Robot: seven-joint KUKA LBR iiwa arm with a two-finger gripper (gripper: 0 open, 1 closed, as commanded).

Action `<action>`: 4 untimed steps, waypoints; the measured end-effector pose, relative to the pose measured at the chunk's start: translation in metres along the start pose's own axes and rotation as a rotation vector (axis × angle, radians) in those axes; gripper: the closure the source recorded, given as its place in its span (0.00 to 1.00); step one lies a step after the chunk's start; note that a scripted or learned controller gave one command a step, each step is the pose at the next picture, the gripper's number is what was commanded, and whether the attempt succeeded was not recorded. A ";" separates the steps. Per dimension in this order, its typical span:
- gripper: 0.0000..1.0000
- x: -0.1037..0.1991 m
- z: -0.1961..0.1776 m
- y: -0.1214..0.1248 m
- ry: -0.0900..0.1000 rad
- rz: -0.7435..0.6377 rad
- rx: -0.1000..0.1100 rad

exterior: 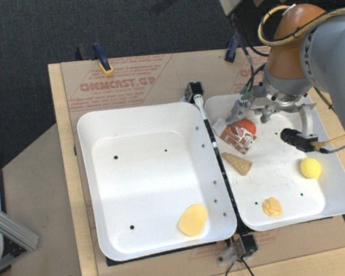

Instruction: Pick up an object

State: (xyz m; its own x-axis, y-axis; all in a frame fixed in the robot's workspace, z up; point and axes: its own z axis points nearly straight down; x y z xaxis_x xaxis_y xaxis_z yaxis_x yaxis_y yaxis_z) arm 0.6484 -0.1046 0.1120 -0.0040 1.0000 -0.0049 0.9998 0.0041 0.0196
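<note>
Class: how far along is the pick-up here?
Done: the gripper is over the right bin, by the red packet. In hand: nothing seen lifted; the packet seems to lie in the bin. Left: grasp and lift one thing.

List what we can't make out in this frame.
Camera view:
- Red-and-white packet: upper edge behind the gripper; contact unclear.
- Its print: too small to read.
- Right bin: far right corner covered by the arm.

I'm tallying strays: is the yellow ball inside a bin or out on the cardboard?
Inside. The yellow ball lies on the floor of the bin on the arm's side, well within its rim.
</note>
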 end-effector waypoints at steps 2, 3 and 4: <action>0.00 0.001 0.008 -0.002 0.003 0.000 -0.004; 0.00 0.001 0.009 -0.001 0.004 0.002 -0.002; 0.00 0.001 0.009 0.000 0.003 0.000 -0.003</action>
State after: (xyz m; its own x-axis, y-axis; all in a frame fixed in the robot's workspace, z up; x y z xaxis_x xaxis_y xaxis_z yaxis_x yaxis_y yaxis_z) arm 0.6484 -0.1039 0.1026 -0.0039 1.0000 -0.0019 0.9997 0.0040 0.0230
